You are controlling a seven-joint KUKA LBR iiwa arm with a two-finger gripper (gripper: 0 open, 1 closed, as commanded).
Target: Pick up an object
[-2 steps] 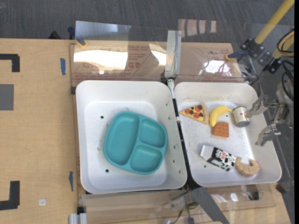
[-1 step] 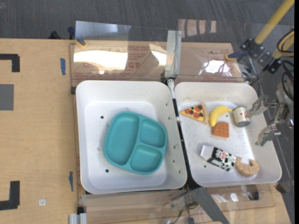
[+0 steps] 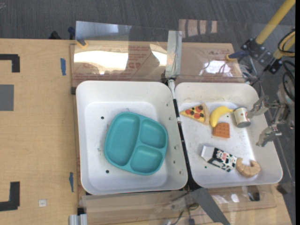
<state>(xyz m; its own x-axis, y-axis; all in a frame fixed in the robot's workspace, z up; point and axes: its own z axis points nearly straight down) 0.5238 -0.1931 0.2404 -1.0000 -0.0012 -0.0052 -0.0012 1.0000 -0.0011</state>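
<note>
We see the tool point(image 3: 268, 121) at the right bin's point(image 3: 272, 172) outer rim, holding nothing; we cannot tell its state. Inside that bin lie a pizza slice point(image 3: 196, 112), banana point(image 3: 218, 114), can point(image 3: 241, 117), waffle point(image 3: 221, 130), patterned carton point(image 3: 219, 158) and croissant point(image 3: 247, 167). The left bin point(image 3: 89, 102) holds a teal divided plate point(image 3: 135, 142).

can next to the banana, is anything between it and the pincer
Nothing visible. The pincer sits at the right bin's right edge, and only bare white floor lies between it and the small can. The banana lies on the can's far side.
</note>
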